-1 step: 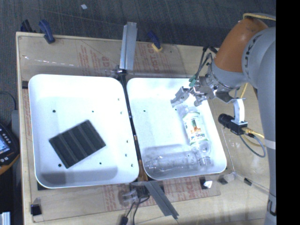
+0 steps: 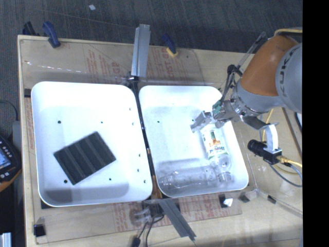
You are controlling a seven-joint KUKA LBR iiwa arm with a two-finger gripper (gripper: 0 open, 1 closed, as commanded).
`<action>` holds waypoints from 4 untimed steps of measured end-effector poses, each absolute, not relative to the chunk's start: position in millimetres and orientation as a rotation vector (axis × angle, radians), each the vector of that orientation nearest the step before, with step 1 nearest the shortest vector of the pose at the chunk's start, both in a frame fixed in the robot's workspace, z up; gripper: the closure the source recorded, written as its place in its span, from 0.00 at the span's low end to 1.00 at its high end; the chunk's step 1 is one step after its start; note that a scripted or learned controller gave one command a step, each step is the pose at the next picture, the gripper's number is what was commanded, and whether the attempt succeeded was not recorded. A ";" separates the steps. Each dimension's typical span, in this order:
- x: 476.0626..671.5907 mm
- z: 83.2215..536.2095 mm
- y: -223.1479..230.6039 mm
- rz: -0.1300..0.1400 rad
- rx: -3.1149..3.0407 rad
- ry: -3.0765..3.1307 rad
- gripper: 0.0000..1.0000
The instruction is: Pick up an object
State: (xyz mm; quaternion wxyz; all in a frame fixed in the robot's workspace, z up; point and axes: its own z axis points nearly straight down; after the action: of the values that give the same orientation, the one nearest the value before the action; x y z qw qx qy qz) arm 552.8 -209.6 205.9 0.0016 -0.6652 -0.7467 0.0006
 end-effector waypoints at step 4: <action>560.8 168.2 -209.3 0.001 -1.981 -2.438 0.00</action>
State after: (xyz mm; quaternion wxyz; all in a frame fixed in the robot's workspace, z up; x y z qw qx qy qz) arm 560.8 -209.3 168.2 0.0001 -0.6305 -0.7762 0.0003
